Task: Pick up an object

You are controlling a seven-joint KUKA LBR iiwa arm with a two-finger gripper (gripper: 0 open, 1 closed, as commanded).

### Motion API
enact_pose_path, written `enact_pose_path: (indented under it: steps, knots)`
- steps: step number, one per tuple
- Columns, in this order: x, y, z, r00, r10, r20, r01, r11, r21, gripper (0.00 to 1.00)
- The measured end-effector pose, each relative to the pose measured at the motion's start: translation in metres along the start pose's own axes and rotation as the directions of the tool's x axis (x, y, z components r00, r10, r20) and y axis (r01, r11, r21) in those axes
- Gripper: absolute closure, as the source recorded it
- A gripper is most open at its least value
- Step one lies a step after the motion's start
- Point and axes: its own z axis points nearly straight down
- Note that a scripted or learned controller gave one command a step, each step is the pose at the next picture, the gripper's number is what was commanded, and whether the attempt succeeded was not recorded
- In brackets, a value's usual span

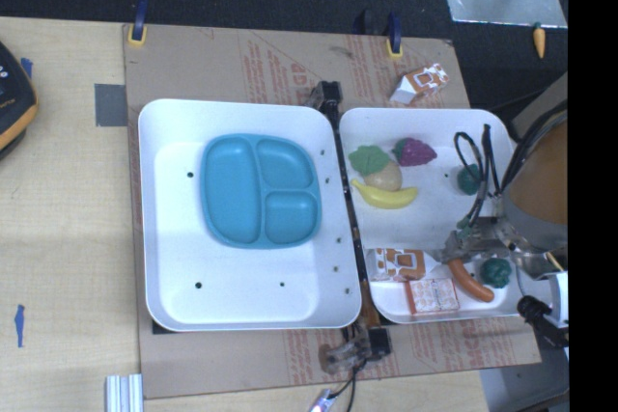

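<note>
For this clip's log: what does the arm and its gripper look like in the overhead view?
At the view's right edge, the arm appears as a rounded orange-brown section with grey beside it. Black cables loop along it above the right bin. Lower down, the gripper is a cluster of grey metal parts, too small and cluttered to read in detail. No markings are legible.

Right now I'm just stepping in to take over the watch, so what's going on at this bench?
The robot arm reaches in from the right over the right bin, its end effector low near the front right corner, just above a hot dog and a green ball. Nothing is visibly lifted yet. A banana, grapes and small cartons also lie in that bin. The left bin holds a blue divided plate.
</note>
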Motion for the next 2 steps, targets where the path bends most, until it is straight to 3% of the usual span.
enact_pose_path:
  steps: [1, 2]
  knots:
    - [0.044, 0.056, 0.011, 1.0, 0.0, -0.004, 0.0, 1.0, 0.004, 1.0]
    - [0.119, 0.099, -0.09, 1.0, 0.002, -0.005, -0.002, 1.0, 0.002, 1.0]
